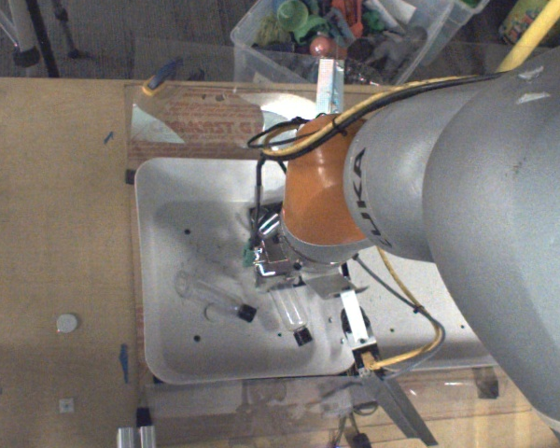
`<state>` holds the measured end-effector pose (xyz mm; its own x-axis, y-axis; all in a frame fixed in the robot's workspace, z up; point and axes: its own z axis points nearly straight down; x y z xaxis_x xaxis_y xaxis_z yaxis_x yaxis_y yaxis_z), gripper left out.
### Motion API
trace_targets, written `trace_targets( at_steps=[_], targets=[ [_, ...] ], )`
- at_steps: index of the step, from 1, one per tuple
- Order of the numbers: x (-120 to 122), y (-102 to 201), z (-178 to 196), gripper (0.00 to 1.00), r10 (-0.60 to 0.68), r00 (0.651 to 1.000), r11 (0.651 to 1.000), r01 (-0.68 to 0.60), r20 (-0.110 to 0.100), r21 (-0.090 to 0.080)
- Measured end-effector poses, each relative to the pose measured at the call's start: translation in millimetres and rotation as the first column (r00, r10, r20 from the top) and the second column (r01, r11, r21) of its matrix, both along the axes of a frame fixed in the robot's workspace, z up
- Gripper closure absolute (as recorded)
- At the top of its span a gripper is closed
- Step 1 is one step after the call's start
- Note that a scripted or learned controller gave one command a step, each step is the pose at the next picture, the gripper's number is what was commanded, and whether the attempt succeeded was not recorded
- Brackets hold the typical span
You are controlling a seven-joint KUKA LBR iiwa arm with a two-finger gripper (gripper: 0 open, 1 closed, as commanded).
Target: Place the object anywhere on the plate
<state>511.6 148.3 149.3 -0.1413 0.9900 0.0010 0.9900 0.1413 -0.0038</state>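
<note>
Arm reads "KUKA"; gripper over bin; grip can't tell.

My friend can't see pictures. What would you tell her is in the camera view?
A big grey robot arm with an orange band reaches from the right over a shallow white bin, its gripper low inside it. Two clear tubes with black caps lie on the bin floor nearby.
</note>
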Motion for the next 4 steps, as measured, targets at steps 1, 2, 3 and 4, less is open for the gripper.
trace_targets(
  at_steps=[1, 2, 3, 4],
  targets=[
    [30.1, 70.3, 12.5, 1.00, 0.484, 0.875, 0.875, -0.484, 0.006, 0.000],
    [78.5, 69.3, 23.5, 1.00, 0.356, 0.935, 0.935, -0.356, 0.007, -0.001],
    [125.3, 63.0, -50.1, 1.00, 0.565, 0.825, 0.825, -0.565, 0.008, -0.002],
    [41.8, 71.2, -56.7, 1.00, 0.581, 0.814, 0.814, -0.581, 0.020, -0.005]
  ],
)
